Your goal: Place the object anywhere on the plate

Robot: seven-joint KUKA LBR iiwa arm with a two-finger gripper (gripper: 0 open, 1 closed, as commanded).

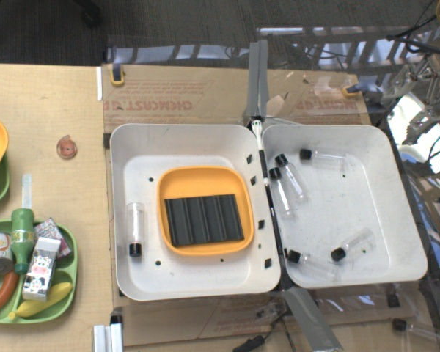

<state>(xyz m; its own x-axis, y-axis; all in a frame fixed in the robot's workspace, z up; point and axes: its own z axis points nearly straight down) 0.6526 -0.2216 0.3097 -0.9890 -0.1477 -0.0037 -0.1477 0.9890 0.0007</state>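
Two shallow white bins sit side by side on a sheet of cardboard (176, 101). To their left is a wooden table (44, 94).

The left bin (125, 270) holds the orange plate (205, 176), which lies flat near the middle of the floor. A dark ribbed pad (205, 220) covers most of the plate's face.

The right bin (396, 262) holds five clear tubes with black caps. Two (290, 176) lie close together by its left wall and one (323, 155) lies at the far side. The other two lie at the near side, one (352, 246) further right than the other (308, 262).

On the table's near left, a green tray (72, 270) carries toy food. A small pink disc (67, 147) lies farther back on the wood.

The clear vial (135, 228) I take for the task's thing lies on the left bin's floor. It is left of the plate and apart from it, lengthwise near to far, with its black cap at the near end. Nothing rests on the plate apart from the pad.

I cannot tell how the pincer stands from this feed.
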